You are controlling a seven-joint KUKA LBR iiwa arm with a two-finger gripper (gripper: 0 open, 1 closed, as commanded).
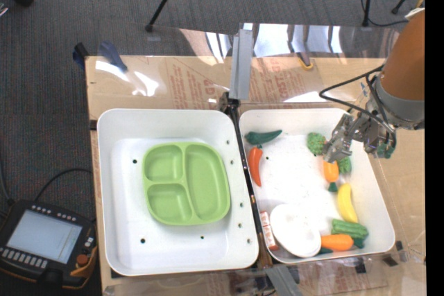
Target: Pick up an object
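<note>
My gripper [335, 153] hangs over the right part of the right bin [380, 185], reaching in from the right. Its tip is directly above a small orange vegetable piece [331, 170], between a broccoli floret [316, 143] and a small green piece [345, 164]. I cannot tell whether the tip touches the orange piece. Other toy foods lie in this bin: a yellow banana [346, 202], a carrot [337, 242], a green bean bundle [349, 227], a dark green cucumber [263, 137] and a red-orange pepper [256, 166].
A white round plate [295, 230] lies at the front of the right bin, with a small red box [266, 222] at its left. The left bin [118, 142] holds a green divided plate [186, 183]. A tablet controller [43, 237] sits at the lower left.
</note>
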